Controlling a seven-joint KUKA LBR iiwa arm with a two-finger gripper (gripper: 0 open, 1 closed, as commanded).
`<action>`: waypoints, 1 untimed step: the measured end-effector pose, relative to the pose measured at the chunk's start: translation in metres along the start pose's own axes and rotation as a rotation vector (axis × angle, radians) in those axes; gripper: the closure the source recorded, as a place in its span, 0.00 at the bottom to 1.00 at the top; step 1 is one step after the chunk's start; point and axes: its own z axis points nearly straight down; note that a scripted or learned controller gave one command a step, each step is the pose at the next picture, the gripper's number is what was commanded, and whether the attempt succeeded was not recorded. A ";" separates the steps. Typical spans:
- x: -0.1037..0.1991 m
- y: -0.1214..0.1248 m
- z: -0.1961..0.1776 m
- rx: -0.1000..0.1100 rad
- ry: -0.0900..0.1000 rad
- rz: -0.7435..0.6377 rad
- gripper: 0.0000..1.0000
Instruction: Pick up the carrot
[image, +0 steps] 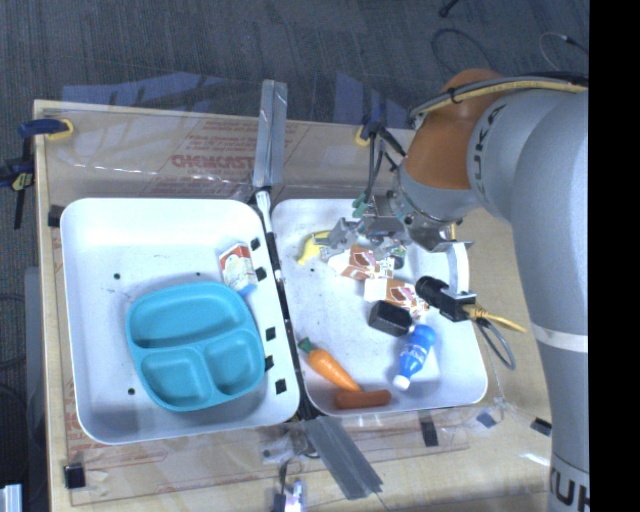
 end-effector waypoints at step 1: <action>0.022 -0.053 0.092 -0.002 0.001 0.262 0.00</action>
